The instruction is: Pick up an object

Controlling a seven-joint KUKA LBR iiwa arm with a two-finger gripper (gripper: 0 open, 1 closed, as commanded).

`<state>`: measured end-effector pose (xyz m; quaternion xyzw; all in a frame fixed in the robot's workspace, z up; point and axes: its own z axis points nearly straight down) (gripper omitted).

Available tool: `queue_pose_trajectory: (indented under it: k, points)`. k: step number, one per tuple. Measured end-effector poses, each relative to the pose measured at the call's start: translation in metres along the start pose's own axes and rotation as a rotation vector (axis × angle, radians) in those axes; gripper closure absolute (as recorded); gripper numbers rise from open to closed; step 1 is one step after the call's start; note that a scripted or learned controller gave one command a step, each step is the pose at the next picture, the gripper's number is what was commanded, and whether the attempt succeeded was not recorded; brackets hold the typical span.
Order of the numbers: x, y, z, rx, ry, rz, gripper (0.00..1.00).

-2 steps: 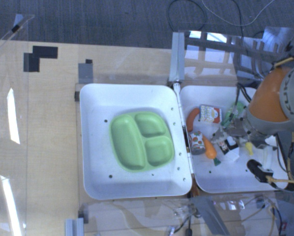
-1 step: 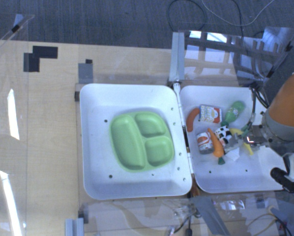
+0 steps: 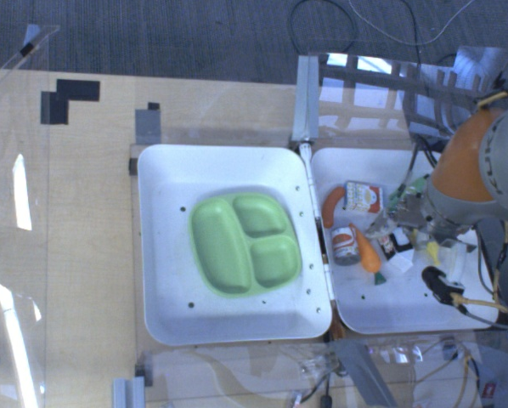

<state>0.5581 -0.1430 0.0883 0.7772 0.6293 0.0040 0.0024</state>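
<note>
The gripper (image 3: 398, 228) hangs low over the right bin (image 3: 381, 313), its grey arm (image 3: 483, 164) reaching in from the right. Its tip is lost among dark parts and clutter, so whether the fingers are apart or together, or touching anything, cannot be told. Just left of it lie a carrot (image 3: 369, 253), a small can (image 3: 345, 245), a white carton (image 3: 363, 197) and a red sausage (image 3: 330, 205), close together. The left bin (image 3: 160, 253) holds a green divided plate (image 3: 245, 243). Both bins sit on the bench (image 3: 67, 253).
</note>
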Motion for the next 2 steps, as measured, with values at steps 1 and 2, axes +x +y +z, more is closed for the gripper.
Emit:
queue_pose_trajectory:
  k: [1, 2]
  points:
    - [0.002, 0.002, -0.011, -0.006, 0.001, -0.005, 1.0]
    - [0.049, 0.021, -0.115, 0.003, -0.004, 0.007, 1.0]
